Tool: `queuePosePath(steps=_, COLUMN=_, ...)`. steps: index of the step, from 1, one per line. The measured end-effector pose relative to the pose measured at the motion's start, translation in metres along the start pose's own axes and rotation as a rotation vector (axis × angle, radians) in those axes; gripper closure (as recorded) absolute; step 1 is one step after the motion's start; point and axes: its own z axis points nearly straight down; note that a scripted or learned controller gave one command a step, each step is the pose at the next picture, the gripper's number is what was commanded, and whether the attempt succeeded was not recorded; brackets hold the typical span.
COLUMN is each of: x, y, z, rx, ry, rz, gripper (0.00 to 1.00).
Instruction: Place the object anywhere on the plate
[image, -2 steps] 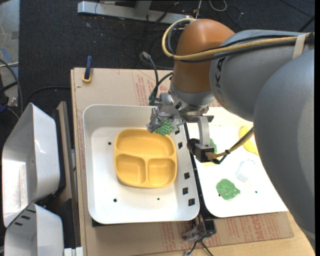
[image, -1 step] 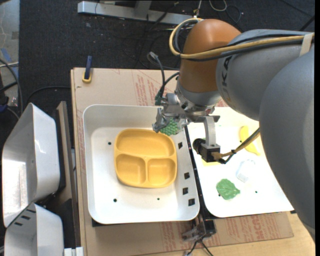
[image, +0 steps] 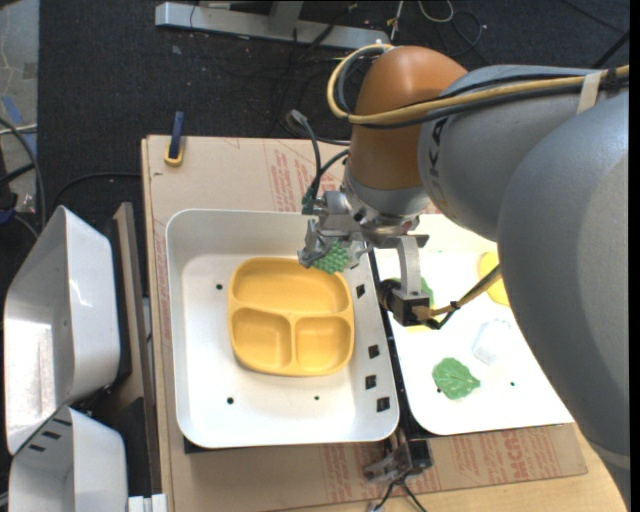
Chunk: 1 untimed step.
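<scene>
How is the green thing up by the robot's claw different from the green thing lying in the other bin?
The green object at the gripper looks textured and sits at the yellow plate's upper right corner, in the left bin. The green blob in the right bin looks smoother, lies flat and stands alone, away from the gripper. Both are green and small.

The divided yellow plate (image: 291, 316) looks like smooth, faintly glossy plastic, as do the white bins (image: 200, 330), while the bench top (image: 230, 170) is matt brown cardboard (printed in red) and the arm's orange band (image: 405, 110) shines.
</scene>
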Motion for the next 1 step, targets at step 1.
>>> queuePosePath(steps=1, x=-0.0001, y=-0.0001, z=-0.0009, rx=-0.001, ry=0.000, rz=0.000, gripper=0.00)
